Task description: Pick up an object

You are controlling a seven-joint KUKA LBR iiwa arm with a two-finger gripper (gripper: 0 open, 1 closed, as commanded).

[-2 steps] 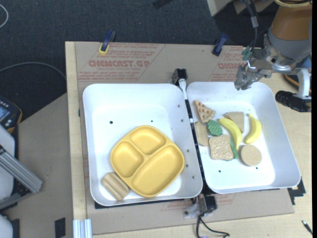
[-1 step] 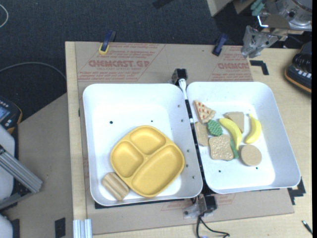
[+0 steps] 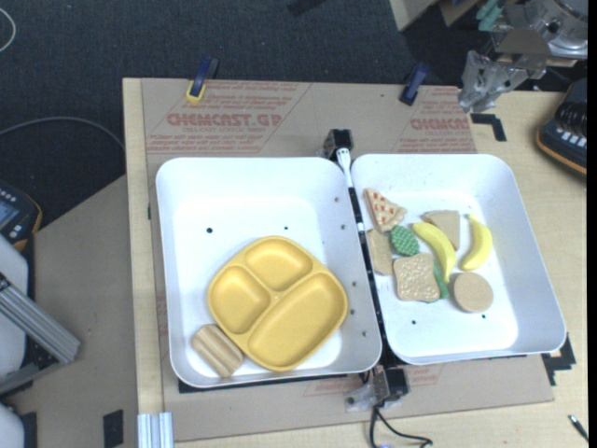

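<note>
The bench (image 3: 280,110) is a brown board printed with red lettering, and it carries two shallow white bins side by side. The left bin (image 3: 187,194) holds a yellow plastic divided plate with three compartments (image 3: 277,301), lying in its lower half. Just beside the plate's lower left edge, touching or nearly touching it, lies a small tan ridged bread-like piece (image 3: 216,349).

The right bin (image 3: 522,278) holds a cluster of toy food near its left and middle. A triangular pizza slice with red spots (image 3: 382,209) lies uppermost, close to the bin's left wall. Below it sits a small green ridged piece (image 3: 405,241), with a pale tan flat piece (image 3: 378,250) to its left. A square slice of speckled brown bread (image 3: 416,277) lies below these. Two yellow bananas run down the middle: one curved banana (image 3: 436,247) beside the bread, and a second banana (image 3: 478,244) further right. A beige wedge-shaped piece (image 3: 444,222) lies between their upper ends, and a round tan cookie-like disc (image 3: 472,292) sits at the lower right of the cluster.

The gripper (image 3: 480,87) hangs at the upper right, above the bench beyond the right bin's far edge, well apart from all the food. Nothing is between its fingers; whether they are apart or together I cannot tell.
</note>
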